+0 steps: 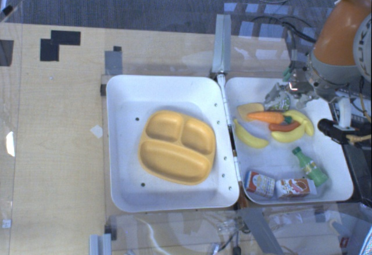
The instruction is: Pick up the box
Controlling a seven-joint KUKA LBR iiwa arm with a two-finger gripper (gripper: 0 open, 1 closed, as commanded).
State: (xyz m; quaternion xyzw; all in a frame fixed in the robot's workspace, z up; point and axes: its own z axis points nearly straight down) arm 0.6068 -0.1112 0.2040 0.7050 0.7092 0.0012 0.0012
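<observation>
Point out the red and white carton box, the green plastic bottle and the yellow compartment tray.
Red and white carton box (pixel 281 186): camera view, middle of its top face.
Green plastic bottle (pixel 310 168): camera view, on its body.
Yellow compartment tray (pixel 176 146): camera view, ridge between its compartments.

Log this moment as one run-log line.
end effector: over right bin far side, above carrot | box: near edge, lying, untouched | tray: left bin

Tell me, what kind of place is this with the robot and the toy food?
Probably a robot lab where an arm practises picking things up. The grey and orange arm reaches over two white bins on a wooden bench, with toy bananas, a carrot and a small box to grab.
</observation>
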